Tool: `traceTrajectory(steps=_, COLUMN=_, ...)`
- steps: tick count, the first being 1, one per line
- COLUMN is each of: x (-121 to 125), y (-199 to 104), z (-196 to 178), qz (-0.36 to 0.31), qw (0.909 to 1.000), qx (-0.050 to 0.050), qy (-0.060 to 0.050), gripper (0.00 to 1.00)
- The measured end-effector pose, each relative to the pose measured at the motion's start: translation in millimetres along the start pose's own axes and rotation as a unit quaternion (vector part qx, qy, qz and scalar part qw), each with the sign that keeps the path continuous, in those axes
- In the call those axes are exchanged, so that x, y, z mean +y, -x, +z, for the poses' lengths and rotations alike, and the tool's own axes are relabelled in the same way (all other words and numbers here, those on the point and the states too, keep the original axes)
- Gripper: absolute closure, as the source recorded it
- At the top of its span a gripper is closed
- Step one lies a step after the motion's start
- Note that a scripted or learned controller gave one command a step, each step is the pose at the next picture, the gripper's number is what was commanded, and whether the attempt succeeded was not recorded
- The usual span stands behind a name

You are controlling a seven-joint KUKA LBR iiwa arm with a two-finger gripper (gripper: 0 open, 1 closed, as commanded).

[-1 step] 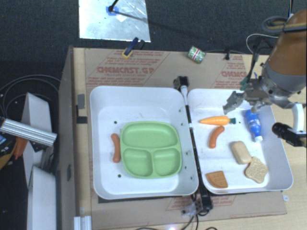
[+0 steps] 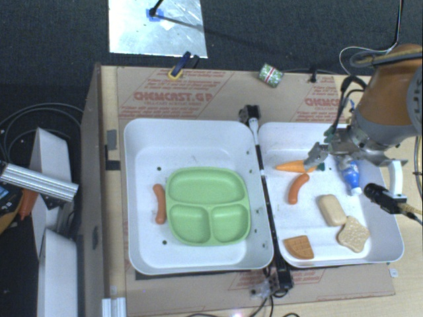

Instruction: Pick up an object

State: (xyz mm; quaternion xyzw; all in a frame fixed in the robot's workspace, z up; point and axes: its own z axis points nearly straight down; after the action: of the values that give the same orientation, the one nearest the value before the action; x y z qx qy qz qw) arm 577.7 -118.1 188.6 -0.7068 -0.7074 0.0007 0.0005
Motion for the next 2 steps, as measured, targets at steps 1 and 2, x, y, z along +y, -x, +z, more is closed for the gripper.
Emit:
traceTrajectory(steps=1, x=13, y=-14, z=104, qz=-0.001, qw=1.0, qx=0.0, qy=0.002, gripper=0.0)
traceTrajectory(steps=2, x=14, y=-14, z=93, qz=-0.001, qw=1.0, qx=0.0, qy=0.003, gripper=1.0)
